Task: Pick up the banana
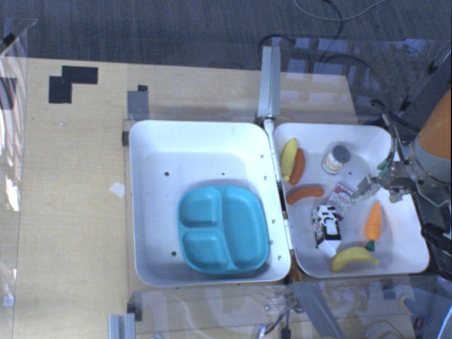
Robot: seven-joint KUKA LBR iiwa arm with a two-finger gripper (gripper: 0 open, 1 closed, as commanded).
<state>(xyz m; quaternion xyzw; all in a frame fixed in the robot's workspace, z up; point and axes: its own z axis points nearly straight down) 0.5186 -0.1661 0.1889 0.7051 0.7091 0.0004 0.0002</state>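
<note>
A curved yellow banana (354, 258) with a dark stem tip lies at the near edge of the right white bin (406, 256), just beside an orange carrot (373, 221) and a black-and-white carton (326, 228). A second banana (288, 157) rests against the bin's left wall beside two smooth reddish sausages (304, 193). The gripper (374, 186) hovers over the bin's right side; whether it is open or closed cannot be told. A glossy blue divided tray (223, 229) fills the left bin (155, 161).

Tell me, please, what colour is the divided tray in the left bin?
Light blue; the divided tray shows clearly in the camera view.
</note>
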